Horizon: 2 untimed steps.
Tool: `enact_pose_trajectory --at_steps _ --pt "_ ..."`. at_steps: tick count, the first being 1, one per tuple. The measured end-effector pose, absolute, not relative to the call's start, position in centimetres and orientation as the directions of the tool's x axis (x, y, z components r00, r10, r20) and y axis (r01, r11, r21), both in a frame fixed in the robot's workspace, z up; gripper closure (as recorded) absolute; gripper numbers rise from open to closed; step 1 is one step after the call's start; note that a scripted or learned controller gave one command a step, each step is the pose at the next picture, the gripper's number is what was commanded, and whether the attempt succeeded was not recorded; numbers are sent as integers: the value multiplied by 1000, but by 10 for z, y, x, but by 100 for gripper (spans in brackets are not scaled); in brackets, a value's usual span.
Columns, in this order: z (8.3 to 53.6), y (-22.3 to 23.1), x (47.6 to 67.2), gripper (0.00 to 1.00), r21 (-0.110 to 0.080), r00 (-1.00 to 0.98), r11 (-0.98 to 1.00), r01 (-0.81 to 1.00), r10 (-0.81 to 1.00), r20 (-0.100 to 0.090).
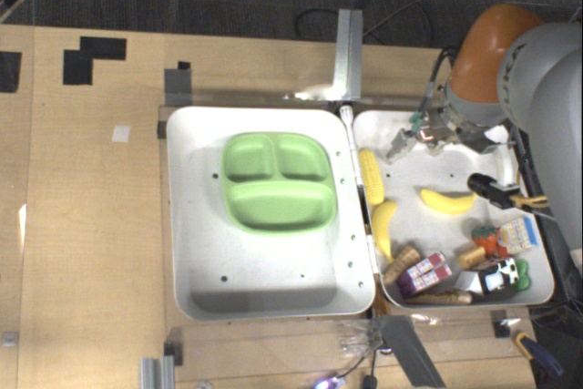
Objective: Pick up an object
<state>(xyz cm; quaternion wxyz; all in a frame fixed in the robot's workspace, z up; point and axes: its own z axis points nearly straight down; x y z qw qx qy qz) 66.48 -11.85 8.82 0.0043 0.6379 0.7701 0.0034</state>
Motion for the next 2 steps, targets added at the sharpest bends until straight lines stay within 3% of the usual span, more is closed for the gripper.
enact_pose_trajectory --at_steps 1,2 --pt "87 -151 672 0 9 -62 62 998 998 -2" --pt "100 -148 675 100 17 -69 69 998 998 -3"
